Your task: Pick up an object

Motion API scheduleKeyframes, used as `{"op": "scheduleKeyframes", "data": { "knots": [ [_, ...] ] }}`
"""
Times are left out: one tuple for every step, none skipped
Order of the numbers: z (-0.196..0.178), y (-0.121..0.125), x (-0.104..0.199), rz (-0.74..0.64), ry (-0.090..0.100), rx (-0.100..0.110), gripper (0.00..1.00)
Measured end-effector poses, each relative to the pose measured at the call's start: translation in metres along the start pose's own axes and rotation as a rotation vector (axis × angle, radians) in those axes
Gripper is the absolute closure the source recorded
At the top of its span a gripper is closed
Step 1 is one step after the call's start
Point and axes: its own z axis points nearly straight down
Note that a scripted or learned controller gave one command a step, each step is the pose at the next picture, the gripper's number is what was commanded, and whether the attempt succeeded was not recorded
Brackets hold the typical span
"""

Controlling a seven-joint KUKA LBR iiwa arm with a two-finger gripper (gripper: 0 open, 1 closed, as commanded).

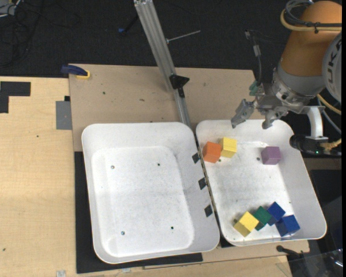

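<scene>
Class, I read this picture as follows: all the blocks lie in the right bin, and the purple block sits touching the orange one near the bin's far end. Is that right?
One detail is wrong. In the camera view the purple block lies alone, apart from the others; it is the yellow block that touches the orange block. All the blocks do lie in the right bin, near its far end.

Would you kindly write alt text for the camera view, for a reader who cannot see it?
A robot arm's open gripper hovers over the far edge of the right white bin, which holds orange, yellow and purple blocks plus a near cluster of yellow, green and blue blocks. The left white bin sits beside it.
</scene>
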Motion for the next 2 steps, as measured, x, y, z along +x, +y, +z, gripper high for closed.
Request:
{"op": "scheduleKeyframes", "data": {
  "knots": [
    [0.0,0.0,0.0,0.0,0.0,0.0,0.0],
    [0.044,0.002,0.002,0.001,0.0,0.005,0.0]
  ]
}}
